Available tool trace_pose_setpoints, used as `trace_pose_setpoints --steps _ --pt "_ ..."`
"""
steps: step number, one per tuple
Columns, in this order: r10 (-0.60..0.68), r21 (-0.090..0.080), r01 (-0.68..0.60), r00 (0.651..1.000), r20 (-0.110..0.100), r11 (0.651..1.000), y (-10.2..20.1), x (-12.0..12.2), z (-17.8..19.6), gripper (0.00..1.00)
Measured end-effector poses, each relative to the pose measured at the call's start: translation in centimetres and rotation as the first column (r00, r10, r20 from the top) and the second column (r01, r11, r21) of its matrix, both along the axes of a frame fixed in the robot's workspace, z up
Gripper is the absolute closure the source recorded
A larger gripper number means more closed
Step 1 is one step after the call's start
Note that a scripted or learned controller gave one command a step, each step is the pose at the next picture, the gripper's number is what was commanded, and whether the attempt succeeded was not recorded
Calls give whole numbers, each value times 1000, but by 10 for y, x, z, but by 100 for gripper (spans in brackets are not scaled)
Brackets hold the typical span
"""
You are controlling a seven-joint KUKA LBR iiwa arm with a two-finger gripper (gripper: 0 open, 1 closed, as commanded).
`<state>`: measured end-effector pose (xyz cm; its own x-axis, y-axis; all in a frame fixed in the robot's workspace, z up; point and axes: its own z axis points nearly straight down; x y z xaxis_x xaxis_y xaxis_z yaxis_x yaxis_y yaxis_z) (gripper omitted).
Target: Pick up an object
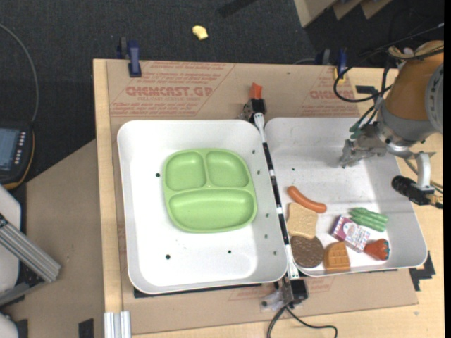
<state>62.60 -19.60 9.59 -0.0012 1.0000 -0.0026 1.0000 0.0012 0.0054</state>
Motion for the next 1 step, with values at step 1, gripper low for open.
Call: trace_pose_setpoints --steps 1 --pt "1 -1 -1 1000 6 1000 3 14 85 100"
